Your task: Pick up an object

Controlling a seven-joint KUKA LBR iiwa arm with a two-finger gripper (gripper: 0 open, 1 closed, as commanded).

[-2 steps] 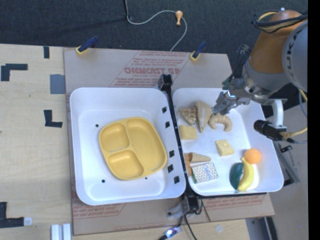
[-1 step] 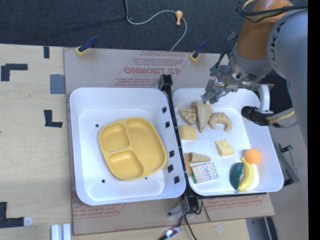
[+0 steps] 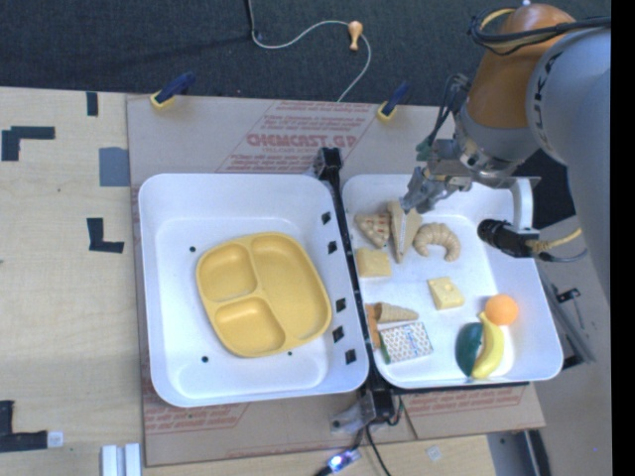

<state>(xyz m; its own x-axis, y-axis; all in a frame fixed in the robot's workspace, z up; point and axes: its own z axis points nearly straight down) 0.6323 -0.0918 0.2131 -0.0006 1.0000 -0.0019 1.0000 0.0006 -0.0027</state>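
From my remote station, I see the gripper [image 3: 417,198] poised over the far end of the right bin [image 3: 526,370], at the upper tip of a pale wedge slice [image 3: 398,230] that stands on edge among the food. The slice lies just below and toward the camera from the fingertips, its long axis running from far to near, its narrow end pointing up at the tool. I cannot tell whether the fingers are parted or clenched, nor whether they are touching the slice. A croissant [image 3: 438,240] curves just right of it, a knobbly ginger-like piece [image 3: 374,229] just left. The 1 arm [image 3: 526,77] reaches in from the right. In the left bin [image 3: 159,266] sits a yellow tray [image 3: 262,293] of 3 compartments, well apart.
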